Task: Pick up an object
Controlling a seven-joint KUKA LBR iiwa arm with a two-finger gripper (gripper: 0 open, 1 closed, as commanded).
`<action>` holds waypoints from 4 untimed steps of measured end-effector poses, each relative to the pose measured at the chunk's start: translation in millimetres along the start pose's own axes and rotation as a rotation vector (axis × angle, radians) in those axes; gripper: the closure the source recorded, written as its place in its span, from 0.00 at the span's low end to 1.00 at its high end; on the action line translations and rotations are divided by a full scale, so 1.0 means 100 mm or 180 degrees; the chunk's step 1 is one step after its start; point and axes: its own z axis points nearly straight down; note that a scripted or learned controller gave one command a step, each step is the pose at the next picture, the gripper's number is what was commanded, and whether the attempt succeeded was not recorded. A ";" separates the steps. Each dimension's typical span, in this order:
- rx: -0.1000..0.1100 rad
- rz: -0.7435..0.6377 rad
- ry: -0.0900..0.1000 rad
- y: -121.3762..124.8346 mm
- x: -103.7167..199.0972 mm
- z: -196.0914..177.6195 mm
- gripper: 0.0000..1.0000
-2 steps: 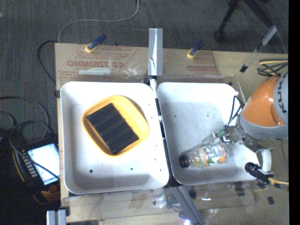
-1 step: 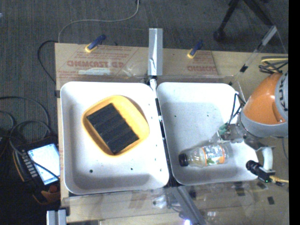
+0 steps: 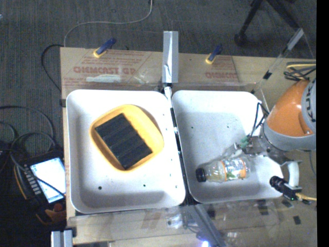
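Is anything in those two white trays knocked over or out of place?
The plastic bottle in the right bin lies on its side, cap toward the divider, not upright. The yellow dish with a black block sits skewed in the left bin. Nothing looks spilled.

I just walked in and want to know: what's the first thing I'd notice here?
Probably the bright yellow dish holding a black ridged block, in the left white bin. Next, the clear plastic bottle with a dark cap, lying on its side in the right white bin, beside the grey-and-orange robot arm.
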 end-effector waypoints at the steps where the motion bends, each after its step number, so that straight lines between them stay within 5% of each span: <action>1: 0.0064 -0.0282 0.0007 0.34 0.19 -1.52 0.00; 2: 0.0064 -0.0284 -0.0003 0.35 0.19 -1.61 1.00; 3: 0.0065 -0.0284 -0.0005 0.35 0.18 -1.61 0.00; 4: 0.0066 -0.0558 0.0020 0.20 -0.11 0.08 0.00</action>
